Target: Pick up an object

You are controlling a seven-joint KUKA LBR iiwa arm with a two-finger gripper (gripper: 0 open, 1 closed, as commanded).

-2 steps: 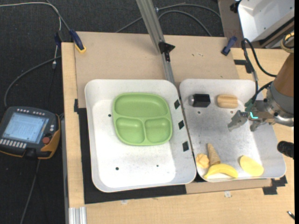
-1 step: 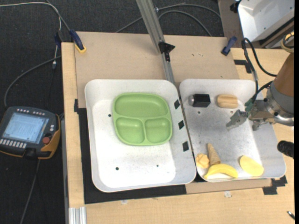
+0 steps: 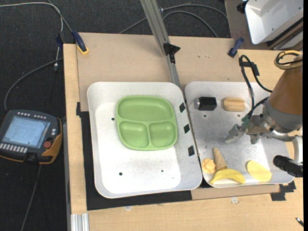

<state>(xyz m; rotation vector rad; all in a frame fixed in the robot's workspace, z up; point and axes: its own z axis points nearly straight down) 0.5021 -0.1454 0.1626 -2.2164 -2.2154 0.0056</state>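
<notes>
Two shallow white bins side by side on the bench. Left bin (image 3: 103, 177): one green divided plate (image 3: 146, 122) with three compartments, lying flat toward the far side. Right bin (image 3: 211, 129): five loose items, namely one black block (image 3: 207, 103) and one tan wooden block (image 3: 234, 104) near the far wall, well apart from one orange-and-tan cone piece (image 3: 219, 158), one banana (image 3: 227, 176) and one yellow oval piece (image 3: 258, 171) along the near edge. One handheld control pendant (image 3: 29, 136) lies off the bench, at left. One arm enters from the right, orange band above the wrist, bent low over the right bin; gripper (image 3: 236, 134) points left above bare bin floor, between the blocks and the fruit, fingers slightly parted, holding nothing.
</notes>
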